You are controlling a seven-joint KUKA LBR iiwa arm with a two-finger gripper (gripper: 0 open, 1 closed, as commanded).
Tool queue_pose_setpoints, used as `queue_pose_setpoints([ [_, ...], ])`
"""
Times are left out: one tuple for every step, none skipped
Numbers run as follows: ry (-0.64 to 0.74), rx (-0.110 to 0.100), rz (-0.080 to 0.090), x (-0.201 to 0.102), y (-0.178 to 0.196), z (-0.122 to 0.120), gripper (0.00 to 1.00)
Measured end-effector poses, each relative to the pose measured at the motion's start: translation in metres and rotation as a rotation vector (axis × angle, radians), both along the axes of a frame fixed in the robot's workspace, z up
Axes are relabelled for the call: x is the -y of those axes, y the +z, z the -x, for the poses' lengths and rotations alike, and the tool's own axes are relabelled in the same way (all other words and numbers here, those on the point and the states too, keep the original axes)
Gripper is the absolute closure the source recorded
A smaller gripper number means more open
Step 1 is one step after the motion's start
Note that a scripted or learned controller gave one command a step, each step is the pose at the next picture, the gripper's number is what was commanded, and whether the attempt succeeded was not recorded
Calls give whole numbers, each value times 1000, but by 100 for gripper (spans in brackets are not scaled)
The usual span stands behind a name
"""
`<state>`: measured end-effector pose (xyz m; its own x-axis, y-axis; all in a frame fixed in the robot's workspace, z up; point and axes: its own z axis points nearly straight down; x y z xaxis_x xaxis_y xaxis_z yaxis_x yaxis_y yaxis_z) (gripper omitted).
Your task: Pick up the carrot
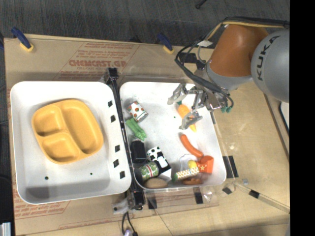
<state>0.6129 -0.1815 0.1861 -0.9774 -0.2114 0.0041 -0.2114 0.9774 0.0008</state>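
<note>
The carrot (183, 110) is a short orange piece with a yellowish tip, lying in the upper right part of the right bin (157, 95). My gripper (183, 107) hangs right over it, reaching in from the right under the orange-banded wrist. Its fingers stand open: one metal finger (175, 95) is at the carrot's upper left, and the other finger (191, 119) crosses in front of the carrot's lower end. The carrot shows in the gap between them. Whether either finger touches it I cannot tell.
A longer red-orange sausage-like piece (191, 145) lies just below the carrot. Along the right bin's left side and front lie a small can (137, 111), a green piece (136, 129), a black-and-white toy (157, 156) and several other items. A yellow divided tray (67, 130) sits in the left bin.
</note>
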Motion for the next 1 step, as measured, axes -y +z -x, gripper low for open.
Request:
queue_pose_setpoints([
  [-145,1,0,26,-97,-30,0],
])
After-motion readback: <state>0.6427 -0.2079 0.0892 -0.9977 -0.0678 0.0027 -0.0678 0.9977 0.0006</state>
